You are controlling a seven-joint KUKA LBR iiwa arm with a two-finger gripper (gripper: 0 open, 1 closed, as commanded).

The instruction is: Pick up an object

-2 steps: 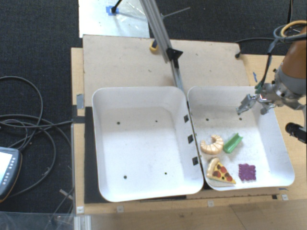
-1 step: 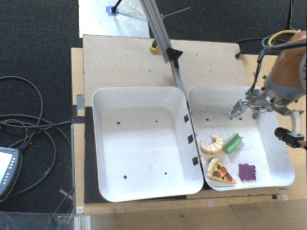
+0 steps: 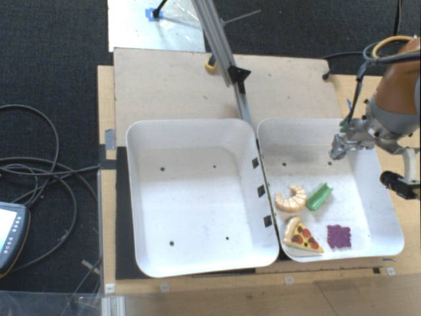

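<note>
The arm (image 3: 398, 94) comes in from the right, its orange band above the wrist, and hangs over the far right part of the right bin (image 3: 378, 242). The tool (image 3: 339, 149) sits at the arm's lower end, above bare bin floor near the far wall. It is small and partly blurred, so I cannot tell how wide it stands, and nothing shows in its grasp.

Four things lie in the near half of the right bin, all well apart from the tool. A croissant (image 3: 290, 198) lies close to the bin's left wall. Just right of it, touching or nearly so, a green piece (image 3: 319, 197) lies tilted, its far end pointing right. Nearer, a pizza slice (image 3: 302, 236) lies by the near-left corner, its crust toward the far left. To its right, apart from it, lies a purple piece (image 3: 339, 236), roughly square.

The left bin (image 3: 141, 242) lies beside the right one, their walls meeting along the middle, where dark tabs mark the seam. Both rest on the counter (image 3: 164, 84), a pale board. A grey pole (image 3: 217, 28) slants down from the far side to the seam between the bins.

Black cables (image 3: 46, 170) loop on the dark floor at the left, and a device (image 3: 10, 232) with a screen lies at the near left edge.
</note>
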